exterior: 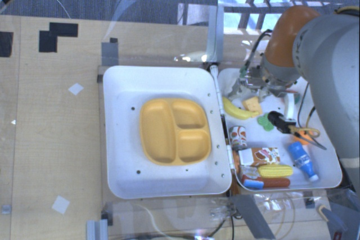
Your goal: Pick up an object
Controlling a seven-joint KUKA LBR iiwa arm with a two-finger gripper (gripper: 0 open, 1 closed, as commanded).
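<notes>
The pincer [247,86], grip state unreadable, hangs just at 12 o'clock of the banana [236,110]; crowded neighbours could spoil a grasp.

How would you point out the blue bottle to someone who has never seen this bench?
Find the right-hand white bin, the crowded one. Look near its lower right corner: the blue bottle lies on its side just below the orange-handled scissors. It is the bin's biggest blue thing.

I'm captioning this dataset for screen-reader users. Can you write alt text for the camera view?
A grey robot arm's gripper hangs over the right white bin, above a banana among clutter including a blue bottle and scissors. The left white bin holds a yellow divided tray.
</notes>
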